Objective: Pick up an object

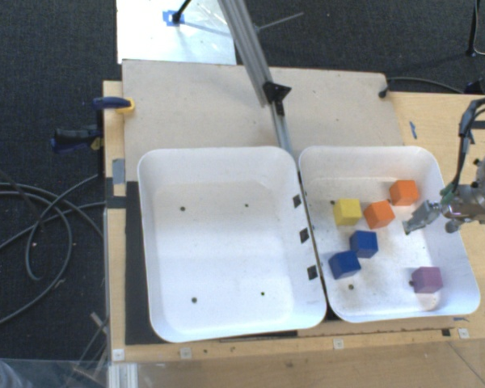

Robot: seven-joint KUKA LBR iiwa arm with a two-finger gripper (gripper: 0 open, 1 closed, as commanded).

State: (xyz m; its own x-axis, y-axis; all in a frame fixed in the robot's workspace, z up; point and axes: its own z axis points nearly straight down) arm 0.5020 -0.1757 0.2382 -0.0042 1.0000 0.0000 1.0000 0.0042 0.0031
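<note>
At 9 o'clock on the bench sits the left bin [226,241], a shallow white tray showing a few dark dots on its floor. A grey pole [255,51] slants down from 12 o'clock and ends at the seam between the 2 trays. The right bin [372,162] lies toward 3 o'clock and holds 6 blocks. A yellow block [347,211] rests near that bin's centre, with 2 blue blocks below it: one [344,263] at about 7 o'clock from the yellow, the other [364,243] just beside it, toward 5 o'clock. 2 orange blocks lie at 2 o'clock in the bin, one [379,214] close to the yellow block and the other [403,191] just up and right of it. A purple block [427,279] sits alone at 5 o'clock. The gripper [420,217] hangs over the bin's 3 o'clock side, just right of the orange pair; how far it is open cannot be told, and no block shows in its grasp.
</note>
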